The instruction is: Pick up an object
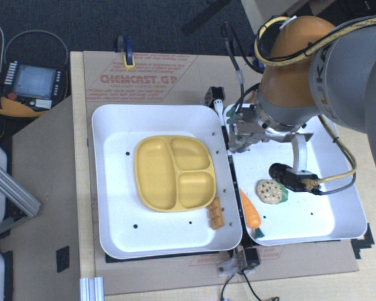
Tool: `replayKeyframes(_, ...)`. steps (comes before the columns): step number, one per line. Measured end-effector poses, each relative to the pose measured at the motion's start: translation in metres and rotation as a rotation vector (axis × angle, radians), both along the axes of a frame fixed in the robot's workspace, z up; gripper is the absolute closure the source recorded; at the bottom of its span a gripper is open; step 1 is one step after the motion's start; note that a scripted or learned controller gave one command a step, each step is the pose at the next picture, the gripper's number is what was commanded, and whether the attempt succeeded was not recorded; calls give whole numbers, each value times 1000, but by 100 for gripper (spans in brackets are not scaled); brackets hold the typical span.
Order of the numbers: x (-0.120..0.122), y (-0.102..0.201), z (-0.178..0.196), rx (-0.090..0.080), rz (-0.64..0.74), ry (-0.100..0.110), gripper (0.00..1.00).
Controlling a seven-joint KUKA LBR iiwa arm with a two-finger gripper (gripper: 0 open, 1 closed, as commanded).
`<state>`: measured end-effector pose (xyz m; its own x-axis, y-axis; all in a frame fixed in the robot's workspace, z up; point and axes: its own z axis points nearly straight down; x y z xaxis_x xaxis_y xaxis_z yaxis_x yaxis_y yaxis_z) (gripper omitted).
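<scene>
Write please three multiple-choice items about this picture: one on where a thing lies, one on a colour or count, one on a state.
1. Where does the carrot lie?
A. In the right bin, by its left wall
B. On the yellow tray
C. Outside both bins

2. How many compartments has the yellow tray?
A. Two
B. Three
C. Five

3. What state are the tray's compartments in?
A. Filled with toy food
B. Covered by a lid
C. Bare

Answers: 1 A, the carrot rests in the right bin against the wall next to the left bin. 2 B, one long and two smaller sections show. 3 C, nothing lies in them; the brown piece sits beside the tray.
</scene>
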<state>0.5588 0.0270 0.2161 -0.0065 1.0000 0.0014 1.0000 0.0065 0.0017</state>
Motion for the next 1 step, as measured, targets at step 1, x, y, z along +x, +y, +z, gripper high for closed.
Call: replayKeyframes(1,1,48,9,0,0,0,100)
